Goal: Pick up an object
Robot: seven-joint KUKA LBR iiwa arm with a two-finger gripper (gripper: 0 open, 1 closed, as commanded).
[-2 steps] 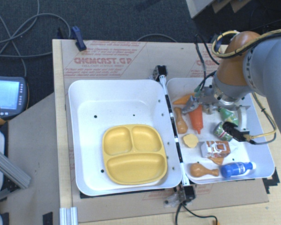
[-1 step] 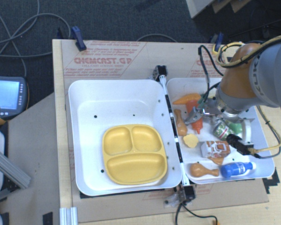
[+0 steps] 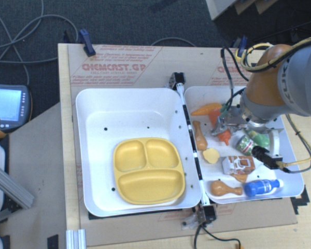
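While the arm reaches in from three o'clock, we see its gripper point(image 3: 227, 124) low in the right bin point(image 3: 295, 183), down among a crowd of small things. We cannot tell how it is set, since the wrist hides most of it from above.

No single thing is named for picking, so we look at what lies nearest. An orange carrot point(image 3: 207, 109) sits at about eleven o'clock from the gripper, a small red piece point(image 3: 224, 137) just under it at six, and a green can point(image 3: 244, 143) close by at four. A tan drumstick point(image 3: 199, 135) lies along the bin's left wall at nine, with a pale yellow round point(image 3: 211, 155) below that.

Our worry is the crowding (everything here nearly touches its neighbour). We judge that closing now could catch two things, or nudge the round can so it rolls off. The red piece is small and could slip out on the lift.

The left bin point(image 3: 93, 108) holds a yellow divided plate point(image 3: 147, 170).
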